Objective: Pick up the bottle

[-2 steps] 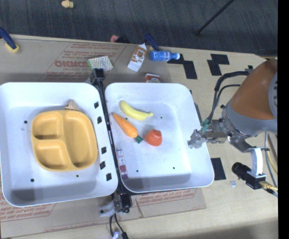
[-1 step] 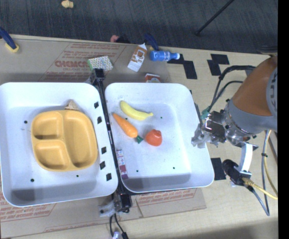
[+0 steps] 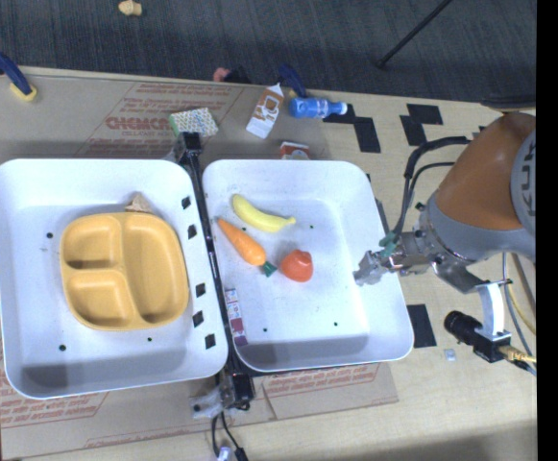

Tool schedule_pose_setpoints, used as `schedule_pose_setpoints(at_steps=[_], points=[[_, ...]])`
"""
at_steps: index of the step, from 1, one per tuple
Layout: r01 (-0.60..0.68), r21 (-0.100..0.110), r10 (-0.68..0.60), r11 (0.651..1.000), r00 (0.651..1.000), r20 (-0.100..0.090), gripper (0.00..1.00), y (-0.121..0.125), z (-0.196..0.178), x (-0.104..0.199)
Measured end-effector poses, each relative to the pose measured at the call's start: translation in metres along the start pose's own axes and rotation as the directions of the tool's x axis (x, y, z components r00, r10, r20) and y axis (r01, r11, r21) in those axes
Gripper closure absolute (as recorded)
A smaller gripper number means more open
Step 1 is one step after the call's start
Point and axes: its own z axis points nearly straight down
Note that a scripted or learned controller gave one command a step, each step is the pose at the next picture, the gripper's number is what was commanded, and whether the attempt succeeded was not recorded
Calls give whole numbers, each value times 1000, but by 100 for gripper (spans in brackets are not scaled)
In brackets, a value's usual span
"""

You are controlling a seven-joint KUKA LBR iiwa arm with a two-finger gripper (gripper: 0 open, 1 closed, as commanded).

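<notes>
The cardboard-covered table (image 3: 115, 123) carries two shallow white plastic bins side by side. The left bin (image 3: 29, 353) holds a yellow plastic tray with three compartments (image 3: 123, 270). The right bin (image 3: 355, 325) holds a yellow toy banana (image 3: 261, 216), an orange toy carrot with a green tip (image 3: 244, 243) and a small red round toy fruit (image 3: 298, 265), the last two lying close together near the bin's middle.

The grey arm with its orange band (image 3: 485, 185) reaches in from the right, and its tool (image 3: 373, 267) sits at the right bin's right rim, well apart from the toys; I cannot tell how the tool is set.

The small blue plastic bottle with a white cap (image 3: 315, 109) lies on its side on the table beyond the right bin's far edge, just beside a small white and brown carton (image 3: 266, 111). A green patterned packet (image 3: 194, 121) lies farther left.
</notes>
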Motion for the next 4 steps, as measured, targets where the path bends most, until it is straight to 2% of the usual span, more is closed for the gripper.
schedule_pose_setpoints(at_steps=[1,2,3,4], points=[[-265,2,265,964,964,-1,100,-5,19,-9],[-348,-3,348,937,937,1,100,-4,-1,-1],[-271,0,271,963,963,0,100,-4,-2,-2],[76,0,-76,997,997,0,100,-4,-3,-3]])
